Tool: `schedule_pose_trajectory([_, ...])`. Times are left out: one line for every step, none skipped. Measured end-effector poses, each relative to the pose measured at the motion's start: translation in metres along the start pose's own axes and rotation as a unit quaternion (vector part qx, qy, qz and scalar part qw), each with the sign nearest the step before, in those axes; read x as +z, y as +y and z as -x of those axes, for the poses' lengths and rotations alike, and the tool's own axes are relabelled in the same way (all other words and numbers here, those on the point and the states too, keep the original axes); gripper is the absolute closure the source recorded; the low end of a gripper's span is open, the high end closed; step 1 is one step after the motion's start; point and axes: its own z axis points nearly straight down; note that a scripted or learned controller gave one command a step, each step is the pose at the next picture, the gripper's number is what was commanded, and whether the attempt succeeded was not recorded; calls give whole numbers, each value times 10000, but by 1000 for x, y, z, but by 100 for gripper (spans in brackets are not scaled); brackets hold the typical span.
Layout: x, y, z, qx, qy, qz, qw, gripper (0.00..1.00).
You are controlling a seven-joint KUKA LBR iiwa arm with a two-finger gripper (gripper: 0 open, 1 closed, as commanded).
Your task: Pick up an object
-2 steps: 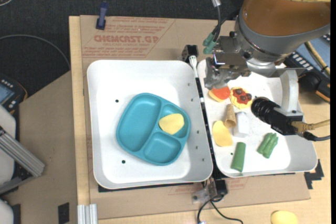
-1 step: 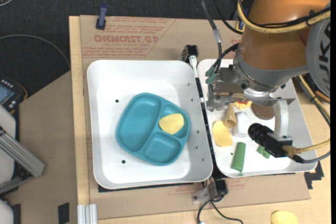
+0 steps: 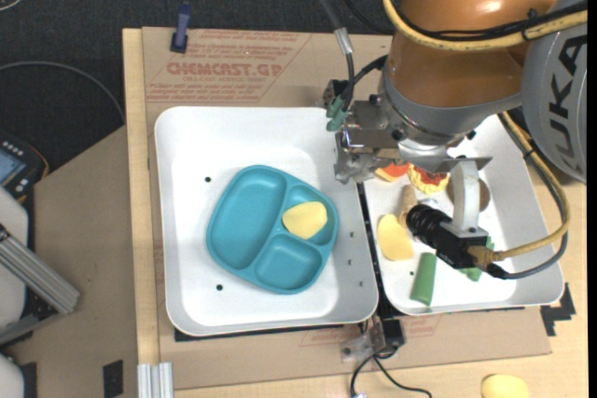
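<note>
Two shallow white bins sit side by side on the surface (image 3: 233,75), which is covered with printed brown board. The arm (image 3: 466,14) hangs over the far inner corner of the right-hand bin (image 3: 534,286), and the pincer (image 3: 403,159) is down low there, mostly hidden under the wrist, so I cannot tell whether it is wide or narrow. An orange-red piece (image 3: 426,179) lies right beneath it, partly covered, and I cannot tell if the two touch. A pale yellow piece (image 3: 395,239) lies nearer the front of that bin, close to the wall between the bins, apart from the pincer. A green stick (image 3: 425,279) lies just in front of the yellow one. In the left-hand bin (image 3: 182,200) a teal divided plate (image 3: 247,228) holds another yellow piece (image 3: 304,219) in its right-hand compartment, well apart from the pincer.
</note>
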Motion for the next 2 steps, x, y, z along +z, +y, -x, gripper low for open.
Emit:
schedule_pose_trajectory([53, 71, 30, 55, -25, -29, 10000, 100])
schedule_pose_trajectory([112, 21, -13, 8, -9, -78, 10000, 100])
